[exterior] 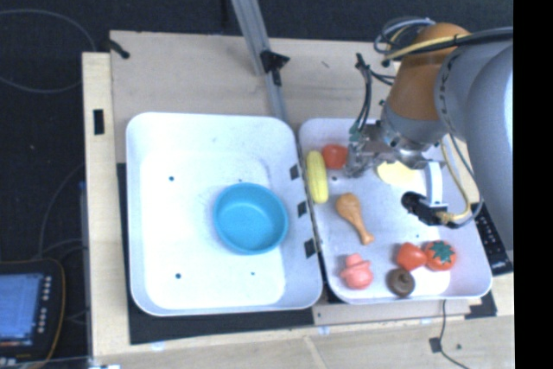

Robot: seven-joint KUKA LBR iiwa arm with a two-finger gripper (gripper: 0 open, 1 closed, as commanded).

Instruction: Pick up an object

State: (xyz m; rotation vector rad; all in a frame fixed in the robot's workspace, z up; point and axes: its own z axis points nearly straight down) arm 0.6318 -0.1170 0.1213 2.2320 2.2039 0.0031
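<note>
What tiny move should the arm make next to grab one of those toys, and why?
Probably a short drop straight down. The gripper hovers at the far end of the right bin, beside the red toy and the yellow corn, with nothing visibly between its fingers. The red toy looks closest, so lowering there seems the likeliest try.

A robotics lab: a plywood tabletop (190, 73) carries two white bins (147, 186), toy food (354, 216), loose cables (52, 82) and a metal pole (246, 4).
</note>
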